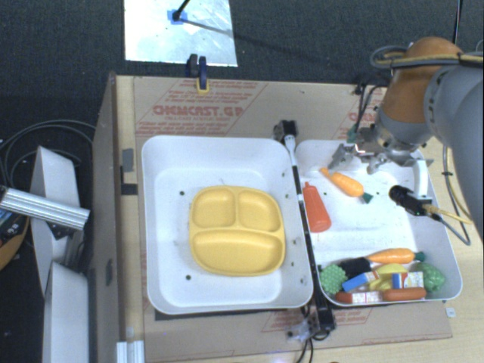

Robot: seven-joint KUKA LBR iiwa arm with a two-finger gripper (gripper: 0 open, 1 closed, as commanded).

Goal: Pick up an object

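The jaws (357,156) hang spread apart over the far end of the right bin (446,242), gripping nothing. Just below them, toward the bin's middle, lies a small orange carrot (344,183), close to the fingertips but apart from them. An orange-red bottle (316,207) rests against the bin's left wall. A heap of toy food (382,274) fills its near edge. The left bin (159,203) holds a yellow divided plate (236,229).

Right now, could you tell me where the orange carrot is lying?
The orange carrot lies in the right bin, toward its far end, just below the gripper and right of the red bottle.
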